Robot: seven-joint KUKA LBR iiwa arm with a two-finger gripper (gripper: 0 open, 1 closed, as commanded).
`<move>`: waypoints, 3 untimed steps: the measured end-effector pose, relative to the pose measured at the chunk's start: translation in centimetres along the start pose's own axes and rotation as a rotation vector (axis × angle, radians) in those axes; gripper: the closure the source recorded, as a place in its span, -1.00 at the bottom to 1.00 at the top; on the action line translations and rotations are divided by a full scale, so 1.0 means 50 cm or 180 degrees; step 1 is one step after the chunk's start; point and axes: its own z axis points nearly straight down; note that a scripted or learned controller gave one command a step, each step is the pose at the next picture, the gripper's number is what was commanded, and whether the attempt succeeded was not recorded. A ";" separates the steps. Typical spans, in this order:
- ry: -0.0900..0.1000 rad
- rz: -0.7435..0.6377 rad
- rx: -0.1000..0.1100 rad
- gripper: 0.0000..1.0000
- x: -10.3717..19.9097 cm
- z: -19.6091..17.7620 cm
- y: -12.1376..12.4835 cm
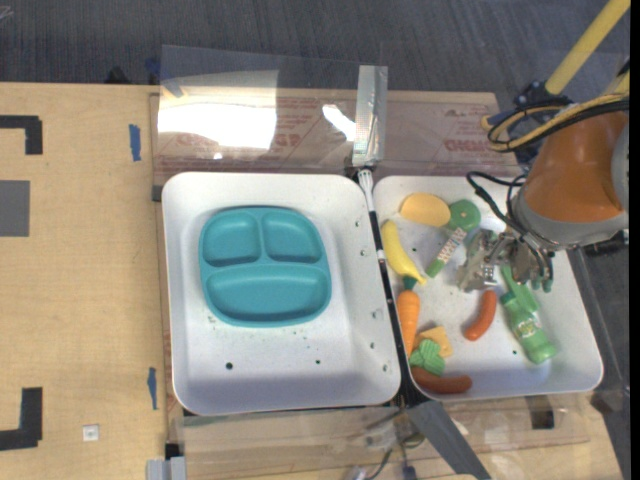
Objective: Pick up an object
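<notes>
Nearest the camera in the right white plastic bin (585, 368) lie a dark red toy sausage (442, 382) and a small yellow-and-green toy corn piece (430, 348), with a smooth orange toy carrot (409, 315) above them. Further in, an orange-red toy sausage (480, 316) and a glossy green toy bottle (527, 325) lie just beside my pincer (487, 261). It hangs low among the toys (whether it is spread or pressed together, I cannot tell). A yellow toy banana (398, 252) lies beyond. Everything looks slick, rounded plastic, so I judge a graze could roll a piece away, or crowding could trap 2 at once. The left white bin (185, 208) holds a teal 3-compartment plate (265, 265).
</notes>
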 end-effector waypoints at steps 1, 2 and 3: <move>0.0027 -0.1183 -0.0008 1.00 0.097 0.023 0.033; 0.0036 -0.0264 -0.0008 1.00 -0.027 0.026 0.097; 0.0038 0.0535 0.0004 1.00 -0.161 -0.040 0.048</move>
